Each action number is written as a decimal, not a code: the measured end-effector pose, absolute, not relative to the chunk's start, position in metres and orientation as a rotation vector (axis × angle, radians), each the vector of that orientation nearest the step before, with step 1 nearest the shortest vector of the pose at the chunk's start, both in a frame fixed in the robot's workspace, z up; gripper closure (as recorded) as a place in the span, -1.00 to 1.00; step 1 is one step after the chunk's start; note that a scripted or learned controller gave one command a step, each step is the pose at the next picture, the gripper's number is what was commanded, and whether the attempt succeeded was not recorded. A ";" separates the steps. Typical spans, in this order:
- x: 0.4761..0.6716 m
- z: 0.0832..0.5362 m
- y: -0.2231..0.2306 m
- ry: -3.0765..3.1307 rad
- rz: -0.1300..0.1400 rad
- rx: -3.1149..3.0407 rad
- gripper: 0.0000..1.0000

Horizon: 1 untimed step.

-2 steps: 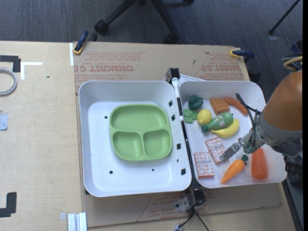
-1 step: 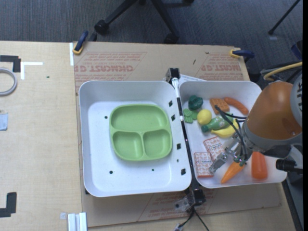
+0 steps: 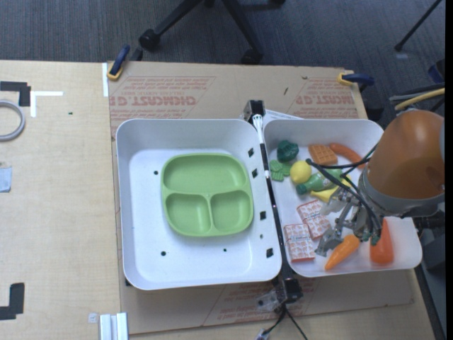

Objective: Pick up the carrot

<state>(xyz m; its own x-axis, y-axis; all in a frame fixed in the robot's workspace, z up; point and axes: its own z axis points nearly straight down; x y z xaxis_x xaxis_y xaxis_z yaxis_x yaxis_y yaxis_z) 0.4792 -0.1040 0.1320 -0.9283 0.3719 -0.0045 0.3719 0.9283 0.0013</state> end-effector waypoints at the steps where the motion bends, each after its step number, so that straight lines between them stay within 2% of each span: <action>1: 0.479 0.093 -0.161 3.137 0.000 -0.009 -1.00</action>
